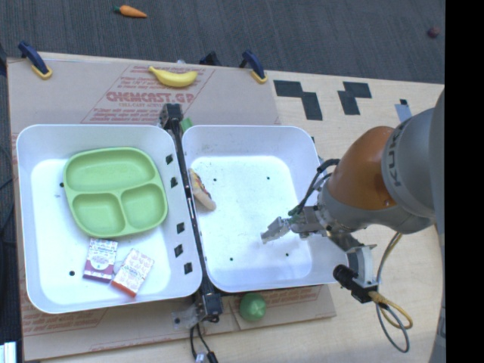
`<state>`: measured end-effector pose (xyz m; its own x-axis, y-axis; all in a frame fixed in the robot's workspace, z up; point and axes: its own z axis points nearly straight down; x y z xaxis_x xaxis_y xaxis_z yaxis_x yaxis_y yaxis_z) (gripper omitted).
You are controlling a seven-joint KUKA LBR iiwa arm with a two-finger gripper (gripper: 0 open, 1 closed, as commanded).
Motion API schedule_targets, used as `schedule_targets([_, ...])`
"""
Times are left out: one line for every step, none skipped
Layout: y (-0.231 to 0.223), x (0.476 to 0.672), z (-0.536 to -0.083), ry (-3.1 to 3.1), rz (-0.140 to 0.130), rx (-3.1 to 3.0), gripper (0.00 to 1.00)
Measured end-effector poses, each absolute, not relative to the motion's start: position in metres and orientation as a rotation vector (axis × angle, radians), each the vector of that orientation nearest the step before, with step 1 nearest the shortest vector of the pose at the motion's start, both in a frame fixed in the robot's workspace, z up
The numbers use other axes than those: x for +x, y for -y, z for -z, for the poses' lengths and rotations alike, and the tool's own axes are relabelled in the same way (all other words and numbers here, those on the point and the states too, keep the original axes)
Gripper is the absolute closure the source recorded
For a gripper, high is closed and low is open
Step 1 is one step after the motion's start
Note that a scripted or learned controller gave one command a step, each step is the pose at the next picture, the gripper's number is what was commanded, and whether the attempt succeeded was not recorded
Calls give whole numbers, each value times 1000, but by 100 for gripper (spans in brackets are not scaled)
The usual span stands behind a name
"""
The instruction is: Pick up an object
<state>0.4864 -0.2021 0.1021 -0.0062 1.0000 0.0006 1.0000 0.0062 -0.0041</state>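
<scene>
- A brown cardboard sheet [227, 97] with red print covers the bench, held by blue clamps [254, 65] along its far edge.
- Two shallow white bins sit side by side on it: the left bin [30, 225] and the right bin [249, 138], touching along a black clipped seam in the middle.
- The grey arm [420, 165], with its orange band [363, 172], reaches in from the right and bends over the right bin's right wall.
- A green divided plate [115, 190] with three compartments lies in the far half of the left bin.
- The gripper [274, 231] points left, low over the floor of the right bin, near its right side. Its tip is small and blurred, so I cannot tell how far apart the fingers are; nothing shows between them.
- A hot dog in a bun [201, 190], the only object in the right bin, lies against that bin's left wall, well apart from the gripper.
- Two small snack packets lie in the near part of the left bin, just beside each other: a dark red one [100, 259] and an orange one [133, 271].
- A yellow banana [173, 75] rests on the cardboard beyond the bins.
- A green ball [253, 307] sits on the cardboard just in front of the right bin.
- A small orange carrot [131, 10] lies on the dark carpet beyond the bench.
</scene>
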Motion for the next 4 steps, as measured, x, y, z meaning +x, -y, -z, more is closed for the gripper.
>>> schedule_targets([211,542,-97,2227,-1,-2213,0])
schedule_targets([189,484,-91,2227,-3,-2211,0])
schedule_targets([211,542,-92,2225,0,-2216,0])
schedule_targets([210,534,-92,2225,-3,-2212,0])
